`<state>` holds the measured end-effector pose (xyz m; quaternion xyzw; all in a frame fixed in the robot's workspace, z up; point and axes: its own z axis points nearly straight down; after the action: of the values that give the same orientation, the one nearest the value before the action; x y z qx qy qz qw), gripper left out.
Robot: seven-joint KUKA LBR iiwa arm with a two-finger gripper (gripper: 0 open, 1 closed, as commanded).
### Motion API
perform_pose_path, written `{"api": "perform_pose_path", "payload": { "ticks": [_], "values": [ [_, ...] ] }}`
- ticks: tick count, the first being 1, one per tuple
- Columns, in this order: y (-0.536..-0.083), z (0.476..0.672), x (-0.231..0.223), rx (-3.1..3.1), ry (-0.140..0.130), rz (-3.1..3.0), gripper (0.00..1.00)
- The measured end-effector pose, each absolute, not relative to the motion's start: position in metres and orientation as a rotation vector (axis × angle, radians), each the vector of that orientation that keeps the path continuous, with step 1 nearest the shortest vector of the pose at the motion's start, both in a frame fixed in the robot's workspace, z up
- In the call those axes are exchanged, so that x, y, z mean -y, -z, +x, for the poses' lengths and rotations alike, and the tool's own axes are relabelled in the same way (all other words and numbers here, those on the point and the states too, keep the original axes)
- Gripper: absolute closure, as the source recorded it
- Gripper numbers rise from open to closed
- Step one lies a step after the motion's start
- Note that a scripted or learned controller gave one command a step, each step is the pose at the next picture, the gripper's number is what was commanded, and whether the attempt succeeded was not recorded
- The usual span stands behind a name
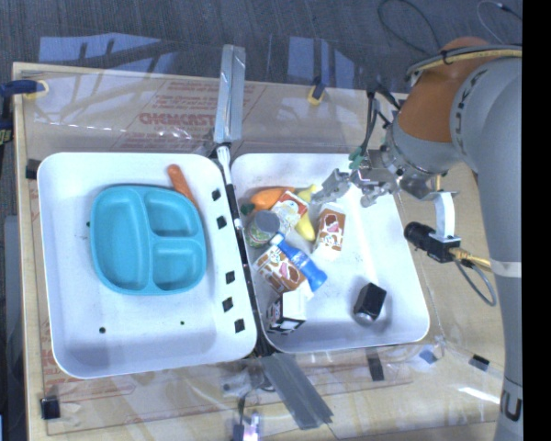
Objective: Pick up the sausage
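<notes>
The sausage (179, 182), a short orange-brown link, lies in the left bin (64, 320) against the upper right rim of the blue divided plate (149, 239). My gripper (352, 189) hangs over the upper part of the right bin (399, 324), well to the right of the sausage and across the wall between the bins. Its fingers are spread open with nothing between them. Just below and left of the gripper is a small red and white packet (331, 229).
The right bin holds a pile near its left wall: an orange carrot-like piece (267, 197), a yellow banana (305, 229), a grey can (263, 224), a blue bottle (300, 264) and cartons. A black box (369, 301) lies lower right. Cables hang by the arm (459, 108).
</notes>
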<state>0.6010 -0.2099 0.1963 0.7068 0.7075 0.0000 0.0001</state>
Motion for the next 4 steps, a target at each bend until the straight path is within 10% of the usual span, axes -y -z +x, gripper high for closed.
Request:
{"api": "perform_pose_path", "payload": {
  "ticks": [1, 2, 3, 4],
  "values": [
    [-0.092, 0.631, 0.183, -2.572, 0.002, 1.809, 0.00],
    [-0.090, 0.653, 0.137, -2.585, 0.011, 1.802, 0.00],
    [-0.108, 0.658, 0.135, -2.581, -0.005, 1.787, 1.00],
    [-0.201, 0.657, 0.094, -2.656, 0.000, 1.677, 1.00]
  ]
}}
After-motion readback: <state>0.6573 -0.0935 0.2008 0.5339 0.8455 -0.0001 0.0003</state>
